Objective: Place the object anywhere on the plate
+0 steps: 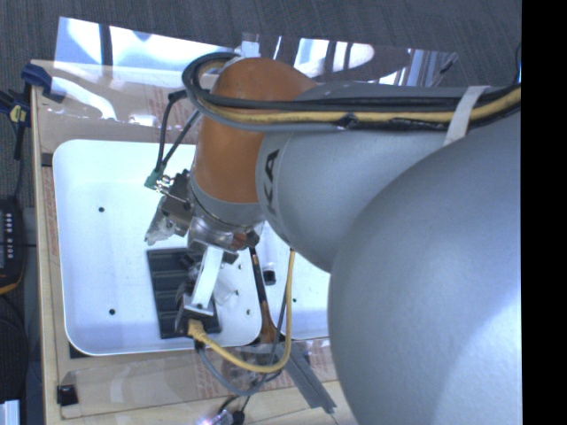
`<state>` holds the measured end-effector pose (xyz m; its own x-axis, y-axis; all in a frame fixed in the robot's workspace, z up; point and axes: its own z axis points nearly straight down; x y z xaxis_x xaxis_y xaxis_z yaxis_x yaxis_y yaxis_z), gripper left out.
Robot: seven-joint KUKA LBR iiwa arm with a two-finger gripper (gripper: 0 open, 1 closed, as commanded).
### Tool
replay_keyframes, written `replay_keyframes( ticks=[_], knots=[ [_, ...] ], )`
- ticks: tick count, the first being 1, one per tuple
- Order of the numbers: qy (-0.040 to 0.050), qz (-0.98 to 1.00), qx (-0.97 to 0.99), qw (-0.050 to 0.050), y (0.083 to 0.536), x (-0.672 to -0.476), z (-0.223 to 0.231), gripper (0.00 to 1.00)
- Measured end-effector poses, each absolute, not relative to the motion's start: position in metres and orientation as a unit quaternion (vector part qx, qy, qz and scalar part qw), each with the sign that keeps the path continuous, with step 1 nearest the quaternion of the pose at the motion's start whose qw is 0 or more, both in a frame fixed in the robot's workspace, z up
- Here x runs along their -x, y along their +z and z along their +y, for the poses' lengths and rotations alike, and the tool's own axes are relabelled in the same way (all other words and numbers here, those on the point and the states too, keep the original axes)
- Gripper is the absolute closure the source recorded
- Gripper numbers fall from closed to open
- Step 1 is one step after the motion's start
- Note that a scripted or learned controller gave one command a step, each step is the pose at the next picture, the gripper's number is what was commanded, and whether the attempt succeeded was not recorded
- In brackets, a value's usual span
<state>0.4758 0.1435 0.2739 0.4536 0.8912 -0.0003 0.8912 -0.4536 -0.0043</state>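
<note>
The arm's orange band and grey wrist hang over the middle of the left white bin [97,237] and hide much of it. My gripper [165,227] shows as a grey metal piece at the wrist's left side, low over the bin floor. Just below it a black ribbed, slatted thing [166,289] lies flat on the bin floor, partly covered by the wrist's bracket. Nothing can be made out in the gripper. I cannot pick out a plate among the parts of the bins that show.
The bulky grey arm covers the right bin, of which a white strip [306,295] shows. A clear panel [133,47] stands behind the bins. The wooden bench edge [124,383] runs along the front.
</note>
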Motion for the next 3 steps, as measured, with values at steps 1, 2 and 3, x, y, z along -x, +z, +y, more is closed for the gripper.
replay_keyframes(
  ticks=[1,2,3],
  knots=[
    [0.0054,-0.527,0.850,0.004,0.282,-0.475,0.145,1.00],
    [0.0047,-0.393,0.920,0.001,0.166,-0.538,0.203,1.00],
    [0.0030,-0.393,0.920,0.002,0.209,-0.558,0.132,1.00]
  ],
)
